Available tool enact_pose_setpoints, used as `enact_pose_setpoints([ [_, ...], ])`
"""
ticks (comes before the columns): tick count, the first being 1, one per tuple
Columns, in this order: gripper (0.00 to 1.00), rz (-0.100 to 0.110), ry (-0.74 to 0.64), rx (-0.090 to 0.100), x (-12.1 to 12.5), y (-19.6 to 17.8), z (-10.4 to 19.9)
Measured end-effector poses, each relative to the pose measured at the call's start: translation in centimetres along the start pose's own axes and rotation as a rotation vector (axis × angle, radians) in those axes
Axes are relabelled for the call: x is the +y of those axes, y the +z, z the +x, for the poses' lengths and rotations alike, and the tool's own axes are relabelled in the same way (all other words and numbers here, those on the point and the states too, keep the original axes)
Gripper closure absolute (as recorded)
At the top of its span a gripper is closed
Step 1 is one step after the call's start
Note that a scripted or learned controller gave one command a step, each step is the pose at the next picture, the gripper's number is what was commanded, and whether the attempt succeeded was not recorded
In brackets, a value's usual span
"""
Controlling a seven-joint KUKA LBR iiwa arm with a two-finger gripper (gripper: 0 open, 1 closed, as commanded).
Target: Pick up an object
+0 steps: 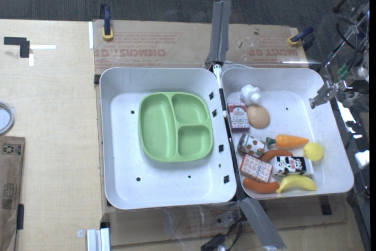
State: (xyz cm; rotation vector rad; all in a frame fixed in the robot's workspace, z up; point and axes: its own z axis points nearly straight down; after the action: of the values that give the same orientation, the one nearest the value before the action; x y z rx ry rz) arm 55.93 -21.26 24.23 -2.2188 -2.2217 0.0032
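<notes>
1. Pale wood worktop (53, 126) carries two white bins; the left bin (117, 185) holds a green divided plate (175, 125).
2. Candidate objects are crowded toward the right bin's (329, 144) near edge: banana (296, 184), carrot (291, 140), lemon (314, 151), small cartons.
3. A neighbour could be nudged or caught during a grasp, because the items touch.
4. The hand (322, 97) sits at the right bin's far right corner; how far it is spread cannot be told, and nothing is seen held.

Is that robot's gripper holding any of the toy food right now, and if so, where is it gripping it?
Nothing is held. The gripper sits at the right bin's edge with nothing between its fingers; the food lies in the bin.
</notes>
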Motion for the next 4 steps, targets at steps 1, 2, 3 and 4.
enact_pose_setpoints([
  [1, 0.0, 0.001, 0.12, 0.002, -2.2, 3.9, -0.9],
  [2, 0.0, 0.0, 0.127, 0.003, -5.3, 15.1, 6.4],
  [3, 1.0, 0.0, 0.13, 0.002, -5.3, 14.2, 6.3],
  [4, 1.0, 0.001, 0.496, 0.0, -8.2, 5.2, 15.0],
])
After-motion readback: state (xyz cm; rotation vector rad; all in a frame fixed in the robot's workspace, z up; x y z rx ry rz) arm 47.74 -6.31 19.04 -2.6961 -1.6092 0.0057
